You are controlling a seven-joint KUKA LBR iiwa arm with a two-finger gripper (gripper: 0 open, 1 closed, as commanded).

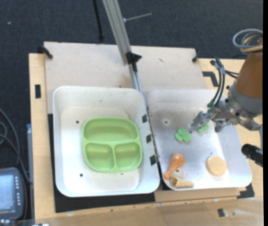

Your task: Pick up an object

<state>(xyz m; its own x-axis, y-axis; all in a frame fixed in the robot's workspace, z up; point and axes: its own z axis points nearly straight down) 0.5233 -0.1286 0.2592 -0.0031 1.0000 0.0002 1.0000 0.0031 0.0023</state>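
We are watching the gripper (199, 125) hanging low over the right bin (228, 173), just beside a small green toy (183, 135) lying on the bin floor. We cannot tell how its tool end is set. An orange spoon (175, 164), a tan round piece (216, 165) and a wedge (183, 183) are sitting nearer the front. Risk: the gripper is sitting off to one side of the toy, so a descent could nudge it away instead of catching it.
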